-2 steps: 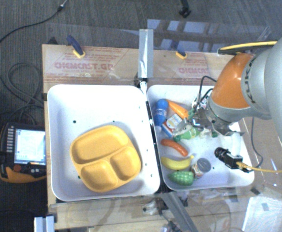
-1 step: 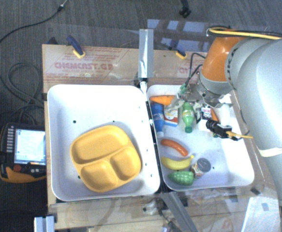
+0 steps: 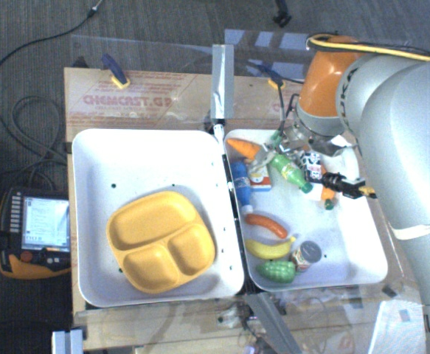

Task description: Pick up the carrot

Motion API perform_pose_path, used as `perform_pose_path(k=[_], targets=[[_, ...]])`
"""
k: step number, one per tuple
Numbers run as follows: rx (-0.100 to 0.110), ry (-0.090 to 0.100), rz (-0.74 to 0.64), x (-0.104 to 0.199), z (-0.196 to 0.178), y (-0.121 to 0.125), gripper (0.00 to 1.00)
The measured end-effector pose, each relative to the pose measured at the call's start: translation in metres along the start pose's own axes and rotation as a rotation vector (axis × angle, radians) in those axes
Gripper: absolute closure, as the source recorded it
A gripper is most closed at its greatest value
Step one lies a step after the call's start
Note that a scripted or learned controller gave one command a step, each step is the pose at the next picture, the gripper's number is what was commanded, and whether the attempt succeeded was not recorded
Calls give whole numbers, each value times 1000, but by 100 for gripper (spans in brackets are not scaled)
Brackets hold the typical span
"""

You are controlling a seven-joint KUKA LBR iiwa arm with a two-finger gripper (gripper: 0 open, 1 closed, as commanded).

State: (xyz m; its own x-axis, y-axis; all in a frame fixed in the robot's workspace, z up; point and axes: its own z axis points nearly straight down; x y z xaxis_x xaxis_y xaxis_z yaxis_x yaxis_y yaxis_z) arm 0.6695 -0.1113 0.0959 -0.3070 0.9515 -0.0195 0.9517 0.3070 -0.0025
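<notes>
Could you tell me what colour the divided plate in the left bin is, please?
Yellow; the divided plate shows clearly in the camera view.

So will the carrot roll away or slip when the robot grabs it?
Probably a bit. The carrot looks smooth and tapered, so it may slip toward its thin end. It seems stiff toy plastic, likely light. It lies by the bin wall, which should limit rolling.

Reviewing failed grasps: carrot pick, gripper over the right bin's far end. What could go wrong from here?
1. The carrot lies in the far left corner against the bin wall, so a finger may hit the wall.
2. The blue bottle and green bottle crowd it; the gripper could grab or shove those instead.
3. The arm hides part of the bin, so contact is hard to confirm.
</notes>
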Motion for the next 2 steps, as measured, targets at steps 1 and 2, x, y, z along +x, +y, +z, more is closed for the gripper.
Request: perform_pose_path(k=[1, 2], targets=[[-3, 0, -3, 1, -11, 2, 100], [-3, 0, -2, 1, -11, 2, 0]])
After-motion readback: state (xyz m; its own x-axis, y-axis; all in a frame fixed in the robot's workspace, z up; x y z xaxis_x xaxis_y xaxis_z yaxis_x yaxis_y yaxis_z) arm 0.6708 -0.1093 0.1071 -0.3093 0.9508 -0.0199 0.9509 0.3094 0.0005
